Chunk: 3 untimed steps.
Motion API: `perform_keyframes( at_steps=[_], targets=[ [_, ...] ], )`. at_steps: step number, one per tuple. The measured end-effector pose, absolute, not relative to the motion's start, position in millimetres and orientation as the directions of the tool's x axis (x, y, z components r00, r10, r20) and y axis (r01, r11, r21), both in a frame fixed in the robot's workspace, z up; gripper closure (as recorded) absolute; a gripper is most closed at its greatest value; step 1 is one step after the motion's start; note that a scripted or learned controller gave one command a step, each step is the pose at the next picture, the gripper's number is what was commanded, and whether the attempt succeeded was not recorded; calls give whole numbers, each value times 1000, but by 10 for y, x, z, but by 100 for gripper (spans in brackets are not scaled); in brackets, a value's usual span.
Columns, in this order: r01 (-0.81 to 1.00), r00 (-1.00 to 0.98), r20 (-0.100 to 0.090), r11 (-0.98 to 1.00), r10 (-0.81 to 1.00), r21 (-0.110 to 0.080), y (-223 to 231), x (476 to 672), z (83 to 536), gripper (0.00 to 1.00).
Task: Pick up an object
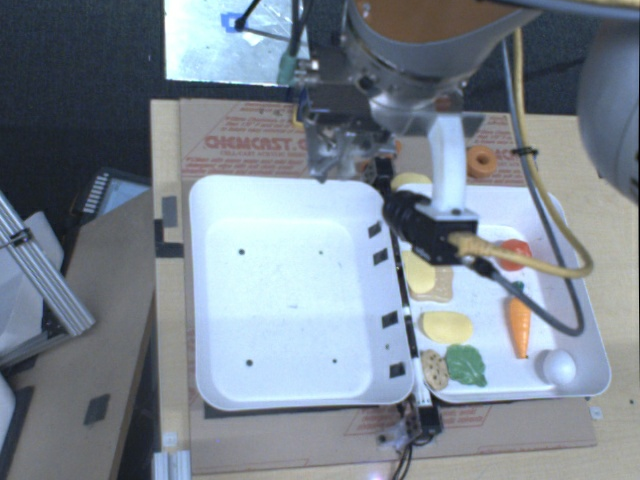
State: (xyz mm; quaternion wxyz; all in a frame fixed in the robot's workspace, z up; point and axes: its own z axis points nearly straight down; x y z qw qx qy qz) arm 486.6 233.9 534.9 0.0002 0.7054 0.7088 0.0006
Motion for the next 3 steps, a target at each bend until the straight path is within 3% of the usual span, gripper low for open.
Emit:
perform_keyframes(
  at_steps=[3],
  targets=[
    [1000,-5,0,5,1000,1,2339,4866,5349,100]
  ],
)
